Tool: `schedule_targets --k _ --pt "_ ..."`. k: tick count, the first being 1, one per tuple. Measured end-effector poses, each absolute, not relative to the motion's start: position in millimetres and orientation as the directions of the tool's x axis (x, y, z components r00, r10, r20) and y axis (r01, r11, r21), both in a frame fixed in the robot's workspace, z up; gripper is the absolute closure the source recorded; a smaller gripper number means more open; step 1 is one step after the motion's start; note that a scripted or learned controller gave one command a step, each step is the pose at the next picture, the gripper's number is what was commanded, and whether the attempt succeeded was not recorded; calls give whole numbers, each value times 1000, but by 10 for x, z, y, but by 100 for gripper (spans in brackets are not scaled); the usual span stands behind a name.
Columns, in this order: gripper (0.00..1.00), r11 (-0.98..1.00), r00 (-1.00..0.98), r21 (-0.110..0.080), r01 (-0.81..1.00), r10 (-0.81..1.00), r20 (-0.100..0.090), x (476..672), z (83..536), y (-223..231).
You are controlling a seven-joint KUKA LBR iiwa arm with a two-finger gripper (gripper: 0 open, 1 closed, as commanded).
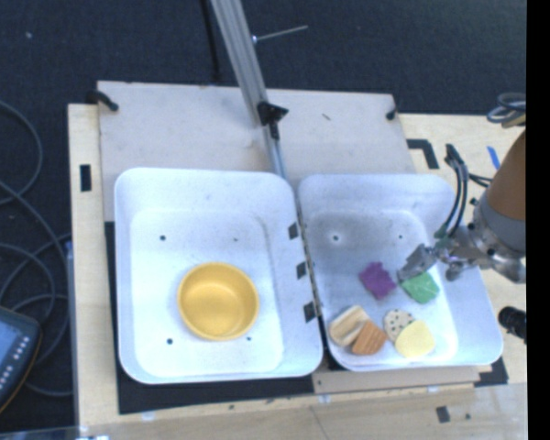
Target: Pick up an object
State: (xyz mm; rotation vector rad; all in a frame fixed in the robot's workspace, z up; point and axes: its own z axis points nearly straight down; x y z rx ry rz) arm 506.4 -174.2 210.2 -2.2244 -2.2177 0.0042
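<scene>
Jaws (428, 266): metal; released or clenched, cannot tell.
Green block (422, 288): lumpy, just below the jaws, right bin (348, 200).
Purple block (378, 280): chunky, beside the jaws.
Yellow disc (415, 340): rounded, nearer the front.
Left bin (147, 200): smooth yellow bowl (218, 301).

— What does the arm (502, 211) look like?
— A thick grey body, with an orange-brown band above the wrist.
— Any cables?
— Yes, dark cables loop along its side by the band.
— And the end?
— A grey metal gripper (420, 266), blocky at the base, narrowing to slim fingers. Small details are blurred.
</scene>
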Motion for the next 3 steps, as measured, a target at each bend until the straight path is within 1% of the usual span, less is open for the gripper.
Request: schedule_targets --k 1,2,3 --pt "0 -1 1 -3 1000 1000 -2 4977 1633 -1781" --pt "100 -6 6 7 1000 1000 -1 5008 1770 -1780" --pt "100 5 -5 9 1000 1000 -3 5051 2414 -1777"
